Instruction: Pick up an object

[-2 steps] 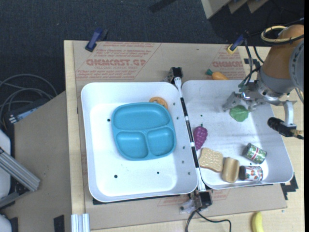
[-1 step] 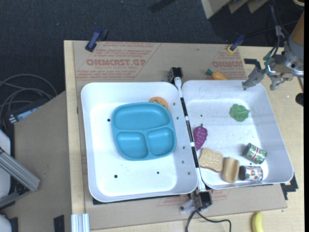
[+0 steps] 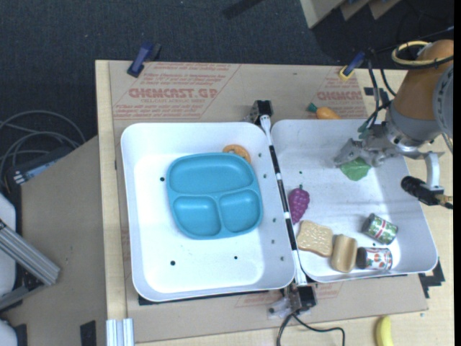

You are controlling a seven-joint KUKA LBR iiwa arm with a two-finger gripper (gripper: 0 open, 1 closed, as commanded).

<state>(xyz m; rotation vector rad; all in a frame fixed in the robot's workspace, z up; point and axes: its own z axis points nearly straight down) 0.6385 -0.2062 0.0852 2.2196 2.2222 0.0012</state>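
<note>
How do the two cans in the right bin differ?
The green can has a green label; the red and white can has a white label with red marks. The green can lies apart, nearer the arm; the red and white can rests against the bread roll by the near rim. Both lie on their sides in the right bin.

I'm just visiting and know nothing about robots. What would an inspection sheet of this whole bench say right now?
Surface: brown board bearing left bin and right bin.
Job's things: green object under the gripper; purple grapes, bread slice, bun, two cans in right bin.
Clutter: blue divided tray and pretzel in left bin; carrot and banana outside.
Grippers: gripper over the green object; grasp unclear.
Cables: loops at left; cable at bottom.
Surroundings: dark carpet.
</note>
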